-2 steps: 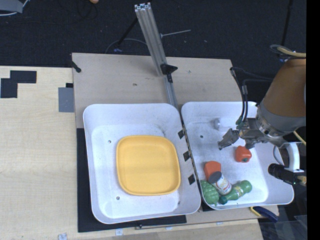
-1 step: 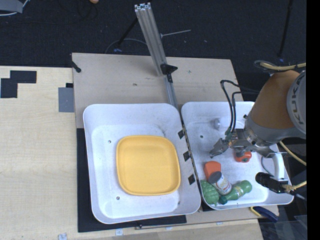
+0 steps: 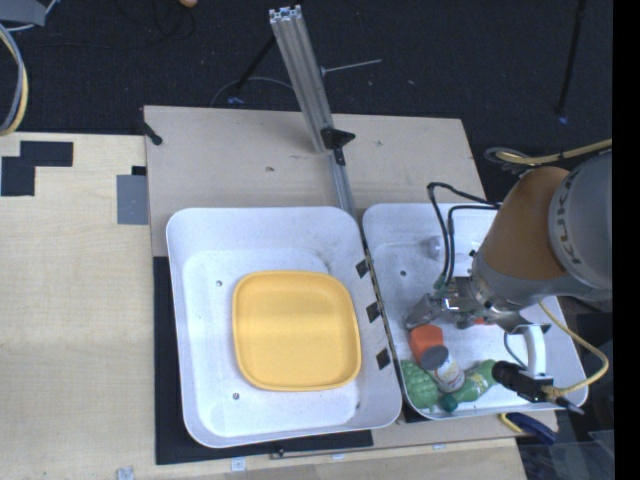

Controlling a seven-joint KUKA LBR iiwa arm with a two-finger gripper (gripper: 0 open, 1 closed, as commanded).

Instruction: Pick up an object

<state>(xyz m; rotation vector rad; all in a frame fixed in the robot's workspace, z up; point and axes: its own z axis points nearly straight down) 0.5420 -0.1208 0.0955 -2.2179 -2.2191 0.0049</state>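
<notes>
Jaws hidden under the wrist; I cannot tell their state.
Gripper (image 3: 440,313) is hovering in the right bin (image 3: 400,233), orange cup (image 3: 428,340) lying just near of it.

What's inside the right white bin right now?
The shallow right white bin holds an orange-red cylinder, green items and the claw. The grey arm covers its far side.
</notes>
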